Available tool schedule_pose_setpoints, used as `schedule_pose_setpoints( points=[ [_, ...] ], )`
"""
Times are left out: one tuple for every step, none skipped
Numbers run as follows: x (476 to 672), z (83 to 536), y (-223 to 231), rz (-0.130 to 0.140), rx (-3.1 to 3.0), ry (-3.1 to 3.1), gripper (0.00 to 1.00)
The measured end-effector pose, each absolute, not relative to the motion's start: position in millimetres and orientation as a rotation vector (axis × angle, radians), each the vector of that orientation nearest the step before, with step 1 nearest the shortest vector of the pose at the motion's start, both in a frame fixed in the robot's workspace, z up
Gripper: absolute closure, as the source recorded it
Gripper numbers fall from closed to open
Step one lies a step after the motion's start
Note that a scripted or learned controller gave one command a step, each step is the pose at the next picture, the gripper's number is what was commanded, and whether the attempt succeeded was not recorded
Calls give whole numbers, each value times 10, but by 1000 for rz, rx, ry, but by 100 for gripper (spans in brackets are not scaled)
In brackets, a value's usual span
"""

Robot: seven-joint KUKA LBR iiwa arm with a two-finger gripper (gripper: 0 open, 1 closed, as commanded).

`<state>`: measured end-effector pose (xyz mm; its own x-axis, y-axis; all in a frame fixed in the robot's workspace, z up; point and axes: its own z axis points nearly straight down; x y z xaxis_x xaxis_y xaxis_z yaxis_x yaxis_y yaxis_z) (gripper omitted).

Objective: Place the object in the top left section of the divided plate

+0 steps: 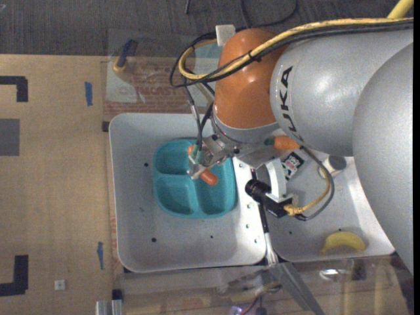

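Tool (200, 165) low over the teal divided plate (172, 195) in the left bin (131, 241), arm reaching in from the right. Small orange object (208, 176) sits at the fingertips, above the plate's upper right part; whether it is truly pinched, cannot tell. Judgement: the object is not yet over the top left section. Shift toward that compartment, clear the dividing ridge, lower close before letting go so it cannot roll across. Yellow banana (342, 243) lies in the right bin (367, 209), well apart.

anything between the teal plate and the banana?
Camera view: the bins' adjoining white rims and a black fitting with yellow cable lie between divided plate and banana.
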<state>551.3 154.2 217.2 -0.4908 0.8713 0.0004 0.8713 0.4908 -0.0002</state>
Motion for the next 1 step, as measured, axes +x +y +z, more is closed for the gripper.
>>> schedule_pose_setpoints(
  points=[
    [5657, 2127, 1645, -3, -1563, -2728, 100]
  ],
)
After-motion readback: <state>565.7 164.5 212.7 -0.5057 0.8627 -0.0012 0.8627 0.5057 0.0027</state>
